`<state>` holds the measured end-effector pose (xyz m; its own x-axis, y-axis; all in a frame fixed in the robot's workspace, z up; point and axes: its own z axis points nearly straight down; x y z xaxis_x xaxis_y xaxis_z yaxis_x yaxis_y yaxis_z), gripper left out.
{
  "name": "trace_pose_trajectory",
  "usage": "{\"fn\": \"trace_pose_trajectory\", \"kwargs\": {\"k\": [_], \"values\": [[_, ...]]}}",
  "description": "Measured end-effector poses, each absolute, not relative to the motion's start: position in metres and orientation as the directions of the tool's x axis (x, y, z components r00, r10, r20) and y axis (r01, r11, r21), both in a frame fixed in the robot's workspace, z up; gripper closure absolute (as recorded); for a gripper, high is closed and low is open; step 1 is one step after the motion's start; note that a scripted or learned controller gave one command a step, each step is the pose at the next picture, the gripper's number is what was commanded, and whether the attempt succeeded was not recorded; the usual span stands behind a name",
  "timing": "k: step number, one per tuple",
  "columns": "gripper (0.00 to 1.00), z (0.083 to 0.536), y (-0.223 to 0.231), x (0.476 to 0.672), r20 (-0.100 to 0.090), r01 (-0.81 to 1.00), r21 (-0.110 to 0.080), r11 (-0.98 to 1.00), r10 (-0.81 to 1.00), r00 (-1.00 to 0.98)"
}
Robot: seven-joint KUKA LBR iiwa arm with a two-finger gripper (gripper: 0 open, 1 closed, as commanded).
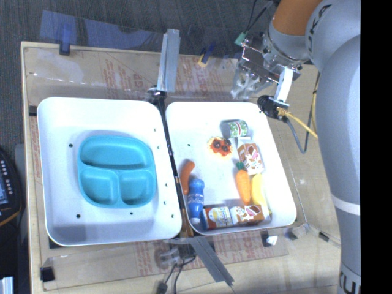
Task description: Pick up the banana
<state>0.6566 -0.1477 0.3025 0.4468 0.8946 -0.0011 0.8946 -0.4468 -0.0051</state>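
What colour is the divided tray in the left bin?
Light blue; the tray shows clearly in the camera view.

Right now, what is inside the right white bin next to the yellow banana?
The yellow banana lies against an orange carrot, near the right white bin's right wall, cartons at both ends. Its underside is hidden.

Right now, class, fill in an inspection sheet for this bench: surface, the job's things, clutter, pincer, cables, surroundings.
Surface: two white bins side by side; left bin holds a blue divided tray.
Job's things: banana lies in the right bin, near its right wall, beside an orange carrot-like piece.
Clutter: green can, small cartons, blue bottle, sausage-like piece, flat carton.
Pincer: pincer above the right bin's far edge, holding nothing that I can see.
Cables: yellow cable by the wrist.
Surroundings: dark floor, wooden bench board.
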Motion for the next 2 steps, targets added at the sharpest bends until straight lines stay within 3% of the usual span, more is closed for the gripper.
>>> {"fn": "trace_pose_trajectory", "kwargs": {"k": [1,2], "values": [[1.00,0.3129,-0.1078,0.6568,-0.003,0.747,-0.003,-0.665,0.747,0.665],[0.00,0.3127,-0.1075,0.6568,-0.002,0.747,-0.004,-0.665,0.747,0.665]]}}
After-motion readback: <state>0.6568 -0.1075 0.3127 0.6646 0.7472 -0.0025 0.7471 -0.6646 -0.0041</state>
